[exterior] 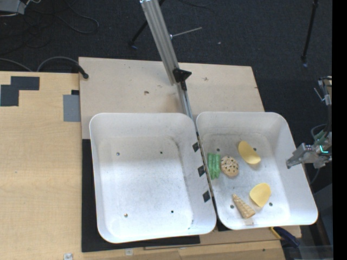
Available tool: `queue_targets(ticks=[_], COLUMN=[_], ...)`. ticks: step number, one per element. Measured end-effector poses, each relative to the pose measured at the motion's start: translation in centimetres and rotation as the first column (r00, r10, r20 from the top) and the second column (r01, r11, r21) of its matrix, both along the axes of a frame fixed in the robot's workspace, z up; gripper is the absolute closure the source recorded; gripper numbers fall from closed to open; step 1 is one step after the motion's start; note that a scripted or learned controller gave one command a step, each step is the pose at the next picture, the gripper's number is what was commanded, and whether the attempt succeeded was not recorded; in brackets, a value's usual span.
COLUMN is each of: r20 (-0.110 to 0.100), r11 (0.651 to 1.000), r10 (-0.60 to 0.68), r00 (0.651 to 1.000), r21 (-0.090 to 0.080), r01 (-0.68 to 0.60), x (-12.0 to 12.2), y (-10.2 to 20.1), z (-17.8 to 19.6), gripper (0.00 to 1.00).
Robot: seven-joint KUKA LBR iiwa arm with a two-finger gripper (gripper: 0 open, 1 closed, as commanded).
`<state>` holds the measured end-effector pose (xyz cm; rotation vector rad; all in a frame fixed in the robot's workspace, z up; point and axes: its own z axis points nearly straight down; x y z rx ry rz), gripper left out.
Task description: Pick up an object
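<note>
The gripper (303, 157) sits just outside the right wall of the right bin (290, 145), at about mid-height of that wall, a small grey shape at the picture's right side; it is too small and blurred to tell how its jaws stand, and nothing can be seen in its grasp. Inside the right bin, the nearest thing to that wall is a yellow chip-like piece (249, 153) in the upper middle of the floor. Below it, toward the bin's front, lies a second yellow piece (261, 194), and just left of that one a tan cone-shaped object (243, 206) lies on its side, pointing toward the bin's front right. Nearer the bin's left wall rests a round speckled cookie (230, 166), touching or almost touching a green ridged object (214, 166) that lies right beside the wall. Across that wall stands the left bin (108, 145), sharing the divide. Behind both bins a slanted metal rail (162, 39) rises from the wooden board (124, 85).
</note>
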<state>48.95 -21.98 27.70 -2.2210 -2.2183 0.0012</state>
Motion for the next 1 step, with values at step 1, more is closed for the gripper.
queue_targets(ticks=[1], r20=[-0.005], r11=[1.000], r10=[0.002], r00=[1.000], r21=[0.002], r01=[-0.002], x=[-0.17], y=[1.11], z=[-5.72], gripper=[0.00])
